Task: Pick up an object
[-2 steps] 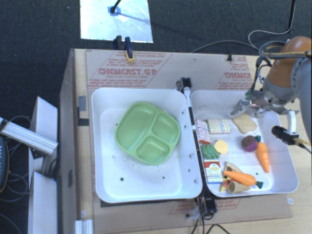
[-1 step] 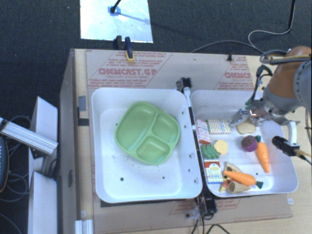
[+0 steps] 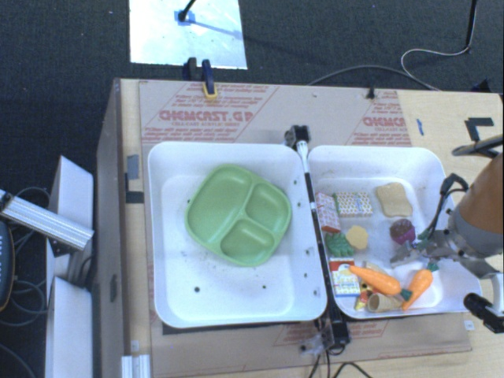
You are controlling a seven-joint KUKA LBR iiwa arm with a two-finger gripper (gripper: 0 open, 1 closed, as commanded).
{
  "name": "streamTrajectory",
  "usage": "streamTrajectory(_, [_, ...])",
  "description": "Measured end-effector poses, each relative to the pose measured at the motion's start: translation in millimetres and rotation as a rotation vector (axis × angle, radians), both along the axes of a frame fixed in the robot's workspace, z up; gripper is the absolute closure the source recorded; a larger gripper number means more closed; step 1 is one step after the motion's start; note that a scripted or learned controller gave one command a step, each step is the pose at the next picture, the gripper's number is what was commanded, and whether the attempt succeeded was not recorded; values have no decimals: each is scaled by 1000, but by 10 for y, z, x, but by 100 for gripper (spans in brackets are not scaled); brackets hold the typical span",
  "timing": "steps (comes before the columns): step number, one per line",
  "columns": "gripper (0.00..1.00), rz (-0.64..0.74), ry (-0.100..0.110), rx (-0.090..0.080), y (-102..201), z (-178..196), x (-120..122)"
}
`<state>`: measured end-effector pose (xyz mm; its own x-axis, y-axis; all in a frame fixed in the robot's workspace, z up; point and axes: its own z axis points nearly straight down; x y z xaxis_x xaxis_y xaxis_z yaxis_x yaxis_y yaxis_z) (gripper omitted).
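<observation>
Left bin (image 3: 169,211), centre frame: green plate (image 3: 239,214), well apart from the arm. Right bin (image 3: 429,164), lower right: toy food crowded close — two carrots (image 3: 376,278), purple piece (image 3: 402,230). Gripper (image 3: 415,248) low between purple piece and right-hand carrot (image 3: 420,286); jaw state cannot be told. Risk: closing on neighbours or between pieces, coming up empty.

Bright, even overhead light; slight softness.
</observation>
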<state>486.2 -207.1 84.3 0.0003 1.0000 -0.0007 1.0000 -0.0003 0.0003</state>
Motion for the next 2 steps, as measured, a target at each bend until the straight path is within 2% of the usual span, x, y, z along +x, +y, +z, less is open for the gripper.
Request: streamTrajectory(2, [0,4,-2,1,667,-1,9])
